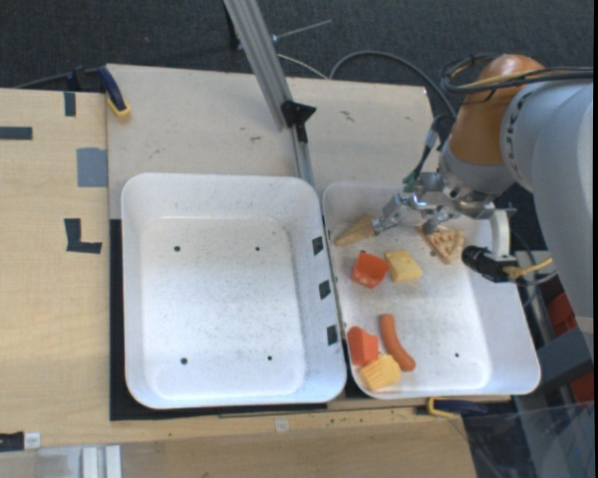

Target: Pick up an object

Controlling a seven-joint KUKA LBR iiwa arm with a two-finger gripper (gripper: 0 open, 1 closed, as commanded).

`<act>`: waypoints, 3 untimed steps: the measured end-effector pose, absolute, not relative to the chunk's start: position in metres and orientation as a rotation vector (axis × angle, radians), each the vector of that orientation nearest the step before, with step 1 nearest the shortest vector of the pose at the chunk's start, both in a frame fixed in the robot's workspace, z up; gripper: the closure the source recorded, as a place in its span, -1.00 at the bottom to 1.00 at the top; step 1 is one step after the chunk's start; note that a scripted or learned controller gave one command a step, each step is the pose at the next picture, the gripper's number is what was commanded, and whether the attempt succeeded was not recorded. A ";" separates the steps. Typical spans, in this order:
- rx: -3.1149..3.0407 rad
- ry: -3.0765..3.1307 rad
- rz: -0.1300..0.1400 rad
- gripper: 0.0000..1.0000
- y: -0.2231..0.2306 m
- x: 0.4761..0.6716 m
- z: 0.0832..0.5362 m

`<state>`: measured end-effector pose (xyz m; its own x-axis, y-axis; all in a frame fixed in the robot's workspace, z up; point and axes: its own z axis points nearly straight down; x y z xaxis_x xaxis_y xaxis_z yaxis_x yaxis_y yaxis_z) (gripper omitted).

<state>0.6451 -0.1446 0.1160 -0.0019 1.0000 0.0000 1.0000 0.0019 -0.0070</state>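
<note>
End effector (391, 214) – grip state unclear – near right bin's (498, 371) far rim, beside tan wedge (355, 232).

Even, fairly bright overhead light falls across the scene, with no hard glare. The two white bins (219, 287) look clean and slightly washed out, casting thin dark shadows along their lower rims. The whole picture is soft and low in detail, and the grey arm (553, 167) is blurred at its edges.

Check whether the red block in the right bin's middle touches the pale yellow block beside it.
Apart. The camera view shows a thin strip of white bin floor between the red block and the pale yellow block.
</note>
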 end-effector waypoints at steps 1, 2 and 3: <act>-2.216 -2.225 0.004 1.00 -0.144 0.647 0.129; -2.223 -2.227 -0.005 1.00 -0.144 0.658 0.185; -2.223 -2.227 -0.005 1.00 -0.144 0.659 0.238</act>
<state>0.6595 -0.1437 0.2385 -0.0021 1.0000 -0.0014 1.0000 0.0021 0.0057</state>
